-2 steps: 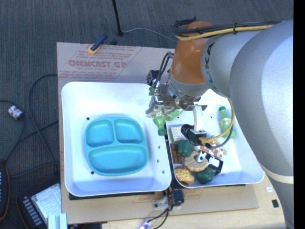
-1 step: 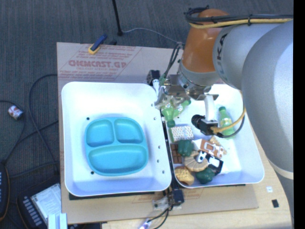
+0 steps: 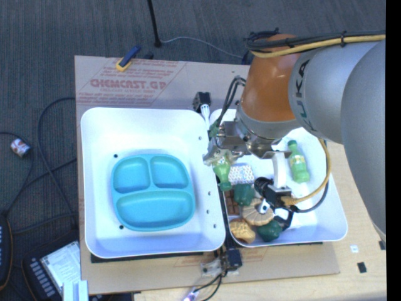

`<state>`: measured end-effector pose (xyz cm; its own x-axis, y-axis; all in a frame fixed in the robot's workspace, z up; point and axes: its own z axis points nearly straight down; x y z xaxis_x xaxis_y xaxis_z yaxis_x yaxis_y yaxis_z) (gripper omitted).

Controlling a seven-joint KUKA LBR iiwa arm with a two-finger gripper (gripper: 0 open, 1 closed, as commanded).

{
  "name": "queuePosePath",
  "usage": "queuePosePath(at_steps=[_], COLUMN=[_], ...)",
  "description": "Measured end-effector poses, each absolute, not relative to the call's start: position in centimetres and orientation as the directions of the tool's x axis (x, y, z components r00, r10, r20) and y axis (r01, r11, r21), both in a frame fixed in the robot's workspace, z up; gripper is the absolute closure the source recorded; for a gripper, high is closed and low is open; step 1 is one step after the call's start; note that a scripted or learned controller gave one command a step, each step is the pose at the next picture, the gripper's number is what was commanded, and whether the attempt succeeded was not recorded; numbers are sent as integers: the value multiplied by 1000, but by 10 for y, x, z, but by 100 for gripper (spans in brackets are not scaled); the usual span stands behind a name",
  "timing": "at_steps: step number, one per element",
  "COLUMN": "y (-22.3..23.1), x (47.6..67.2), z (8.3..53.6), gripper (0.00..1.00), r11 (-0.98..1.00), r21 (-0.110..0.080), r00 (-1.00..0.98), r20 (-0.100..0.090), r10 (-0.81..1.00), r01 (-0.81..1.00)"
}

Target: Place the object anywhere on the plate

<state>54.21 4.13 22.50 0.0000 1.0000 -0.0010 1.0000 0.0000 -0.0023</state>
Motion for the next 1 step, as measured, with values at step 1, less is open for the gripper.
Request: queuePosePath(at_steps=[1], y=[91], x=[563], z=[183], gripper=[100], r11=[2], r21=[-3], r00=[-2], r20=[-1], r10=[1000], r01=[1000])
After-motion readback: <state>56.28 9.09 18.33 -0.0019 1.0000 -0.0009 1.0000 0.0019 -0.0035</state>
